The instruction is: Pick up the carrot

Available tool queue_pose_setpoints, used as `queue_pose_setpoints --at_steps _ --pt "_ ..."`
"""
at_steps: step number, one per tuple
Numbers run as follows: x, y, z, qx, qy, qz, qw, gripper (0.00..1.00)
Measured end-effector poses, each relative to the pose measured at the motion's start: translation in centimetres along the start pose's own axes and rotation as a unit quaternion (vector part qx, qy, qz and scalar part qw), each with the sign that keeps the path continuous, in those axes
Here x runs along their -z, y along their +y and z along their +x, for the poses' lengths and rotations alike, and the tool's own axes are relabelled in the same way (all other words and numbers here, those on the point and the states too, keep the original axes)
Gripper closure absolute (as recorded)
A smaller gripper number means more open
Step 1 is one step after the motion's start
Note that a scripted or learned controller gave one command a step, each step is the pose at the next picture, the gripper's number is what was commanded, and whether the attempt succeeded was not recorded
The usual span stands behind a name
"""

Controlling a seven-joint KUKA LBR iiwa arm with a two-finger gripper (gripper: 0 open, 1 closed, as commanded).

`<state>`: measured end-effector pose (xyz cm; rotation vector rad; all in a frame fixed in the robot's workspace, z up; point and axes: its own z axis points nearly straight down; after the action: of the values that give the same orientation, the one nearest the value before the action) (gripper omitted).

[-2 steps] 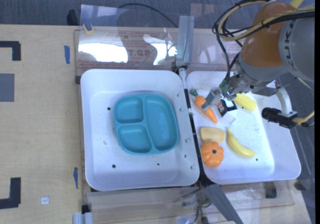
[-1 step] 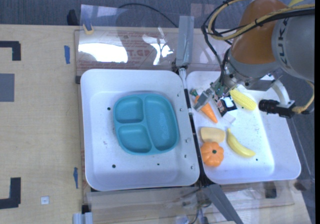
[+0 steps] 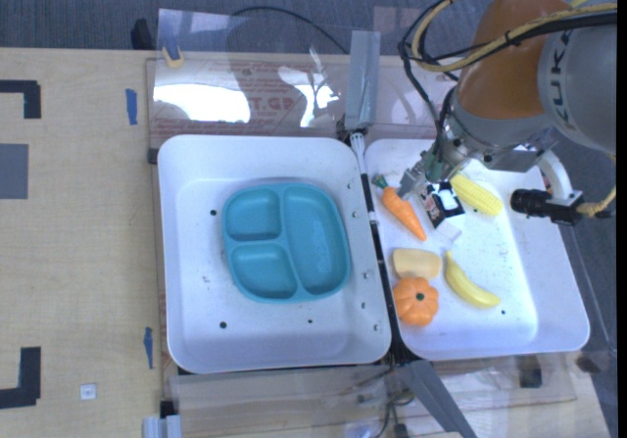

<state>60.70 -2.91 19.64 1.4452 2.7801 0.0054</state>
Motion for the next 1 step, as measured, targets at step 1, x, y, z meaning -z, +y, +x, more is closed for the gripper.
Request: queue_pose_setpoints --at_steps 1 --pt "6.6 5.02 9.82 -0.004 0.002 -0.002 1.0 1.0"
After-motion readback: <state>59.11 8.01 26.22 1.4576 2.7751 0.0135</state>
